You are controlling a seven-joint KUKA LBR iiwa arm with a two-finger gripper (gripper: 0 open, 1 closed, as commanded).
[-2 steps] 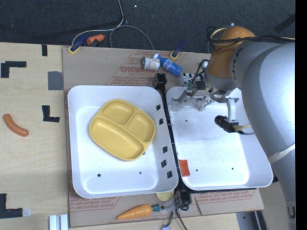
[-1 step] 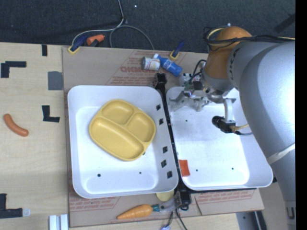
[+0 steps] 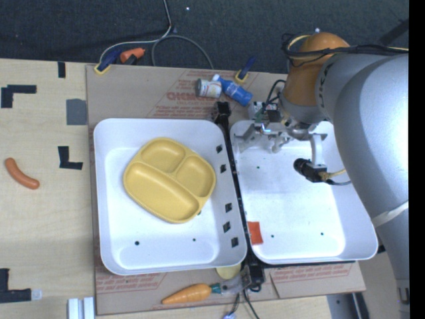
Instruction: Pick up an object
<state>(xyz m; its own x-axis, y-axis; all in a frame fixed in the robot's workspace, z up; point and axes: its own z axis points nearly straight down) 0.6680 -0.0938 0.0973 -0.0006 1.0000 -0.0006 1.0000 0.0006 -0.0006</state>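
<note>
A small orange-red block (image 3: 254, 232) lies in the right bin (image 3: 312, 244), near its front left corner by the divider. A yellow divided plate (image 3: 170, 178) rests in the left bin (image 3: 116, 244). My gripper (image 3: 269, 137) hangs at the far edge of the right bin, well behind the block and apart from it. The grey arm with its orange band (image 3: 312, 65) comes in over the bin's right side and hides that part of it. I see nothing held at the gripper.
Outside the bins: a toy sausage (image 3: 21, 173) on the bench at left, a carrot (image 3: 188, 294) at the front, a blue-and-white bottle (image 3: 226, 88) behind the bins, and clamps (image 3: 133, 54) with cables at the back edge.
</note>
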